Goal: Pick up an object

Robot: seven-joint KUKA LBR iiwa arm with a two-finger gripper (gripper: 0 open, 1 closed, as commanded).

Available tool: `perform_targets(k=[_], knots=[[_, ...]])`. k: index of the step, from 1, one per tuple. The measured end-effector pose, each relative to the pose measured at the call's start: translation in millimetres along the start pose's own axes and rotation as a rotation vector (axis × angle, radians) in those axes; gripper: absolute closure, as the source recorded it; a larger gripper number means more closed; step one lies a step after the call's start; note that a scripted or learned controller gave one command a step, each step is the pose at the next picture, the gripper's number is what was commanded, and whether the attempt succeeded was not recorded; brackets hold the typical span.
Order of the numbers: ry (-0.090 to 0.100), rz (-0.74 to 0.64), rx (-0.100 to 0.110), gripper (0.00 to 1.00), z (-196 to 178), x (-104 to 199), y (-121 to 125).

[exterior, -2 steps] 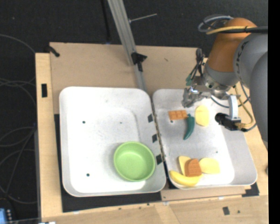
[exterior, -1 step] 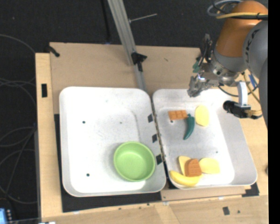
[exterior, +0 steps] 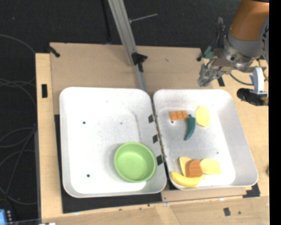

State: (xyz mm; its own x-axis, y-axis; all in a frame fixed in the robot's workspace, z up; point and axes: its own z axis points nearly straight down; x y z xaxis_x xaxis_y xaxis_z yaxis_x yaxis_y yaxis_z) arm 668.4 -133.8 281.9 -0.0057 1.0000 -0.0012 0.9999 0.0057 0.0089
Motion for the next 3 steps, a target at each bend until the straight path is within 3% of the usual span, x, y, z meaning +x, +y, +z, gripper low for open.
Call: perform_targets(k=[3], knots=[[0.002,0.0,0.008,1.0,12,125,-42]])
